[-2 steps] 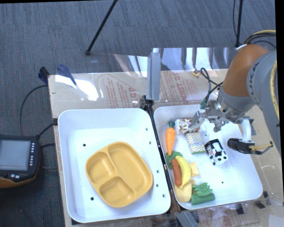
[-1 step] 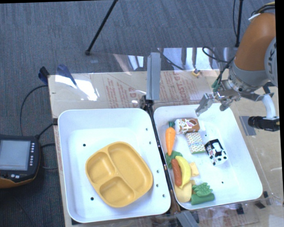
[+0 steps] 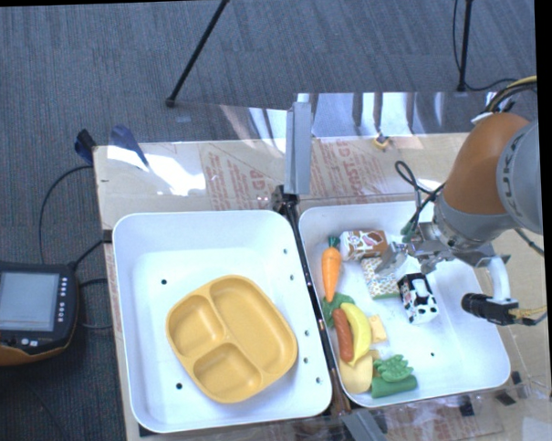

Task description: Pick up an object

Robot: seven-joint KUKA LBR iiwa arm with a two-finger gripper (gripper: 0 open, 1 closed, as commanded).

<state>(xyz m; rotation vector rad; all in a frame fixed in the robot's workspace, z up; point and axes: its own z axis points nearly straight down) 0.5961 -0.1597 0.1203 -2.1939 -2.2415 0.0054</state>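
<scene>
The arm reaches in from the right over the right bin [image 3: 483, 361], and its gripper [image 3: 416, 287] hangs just above or against a small black-and-white toy cow [image 3: 420, 302] near the middle of that bin. The view does not make out the gripper's tip well enough to judge whether it is apart or closed, so that cannot be told, and nothing can be said to be held. The cow looks to be resting on the bin floor, so the pick seems to be at the reaching or closing stage at most: the approach is made, while the grasp and the lift are left, as far as the picture shows. There are two white bins side by side. The left bin [image 3: 141, 267] holds one thing, a yellow tray [image 3: 231, 338] with three compartments. The right bin holds a cluster of toy food along its left side: one carrot [image 3: 330, 272], one banana [image 3: 357, 328] lying over one red sausage [image 3: 342, 335], one pale yellow piece [image 3: 356, 374] that may be a pear below them, one green leafy piece [image 3: 393, 375] at the near edge, one brown packet [image 3: 363, 244] near the far side, and one small patterned card [image 3: 381, 278] just beside the cow. That makes about eight loose things in the right bin, the cow among them, though a few overlap and the count is not certain. Outside the bins, one handheld controller [image 3: 29, 308] lies on the floor at the left.
</scene>
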